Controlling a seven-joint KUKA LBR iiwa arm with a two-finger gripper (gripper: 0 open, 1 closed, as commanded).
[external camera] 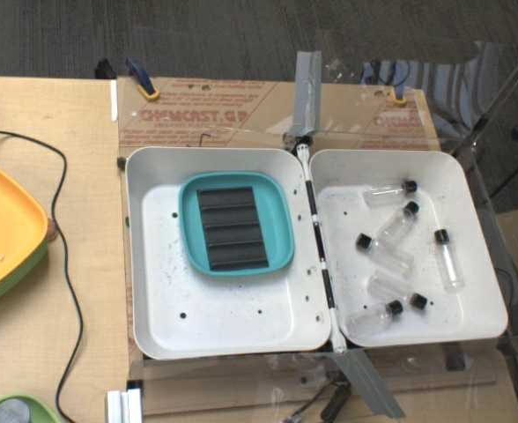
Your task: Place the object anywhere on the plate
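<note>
Teal plate [237, 224] with black ribbed insert sits in left bin [153, 324]; clear black-capped vials [396, 228] scattered in right bin [470, 315]. My pincer's state: cannot tell.

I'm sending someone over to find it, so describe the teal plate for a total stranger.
Find the two white bins; take the left bin. The teal plate lies in its upper middle, a rounded square with a dark ribbed centre, unlike the clear black-capped vials next door.

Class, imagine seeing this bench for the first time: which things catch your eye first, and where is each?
First, the teal plate with a dark ridged insert, sitting in the left bin. Next, the clear vials with black caps scattered across the right bin. Then the stacked orange dishes at the left edge of the wooden table.
</note>
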